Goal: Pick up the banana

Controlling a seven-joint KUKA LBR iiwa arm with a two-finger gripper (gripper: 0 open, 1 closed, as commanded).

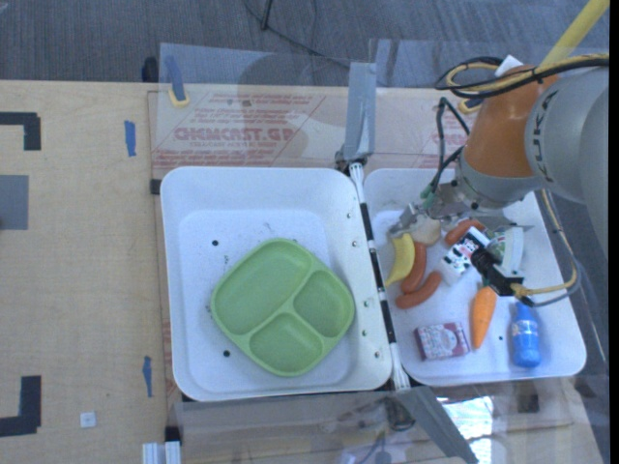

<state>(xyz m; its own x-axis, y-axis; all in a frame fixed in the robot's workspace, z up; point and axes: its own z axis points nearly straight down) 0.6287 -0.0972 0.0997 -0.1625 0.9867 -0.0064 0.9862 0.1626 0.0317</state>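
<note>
The yellow banana (401,259) lies in the right bin (566,361) near its left wall, its length running roughly top to bottom. My gripper (423,223) hangs just above and to the right of the banana's upper end, below the orange-banded wrist. I see nothing held in it. The wrist hides part of the bin's back area.
A red sausage (419,290) lies against the banana's lower end. A carrot (482,317), a blue bottle (525,341) and a small red box (441,340) sit toward the front of the right bin. A green divided plate (282,305) lies in the left bin (193,259).
</note>
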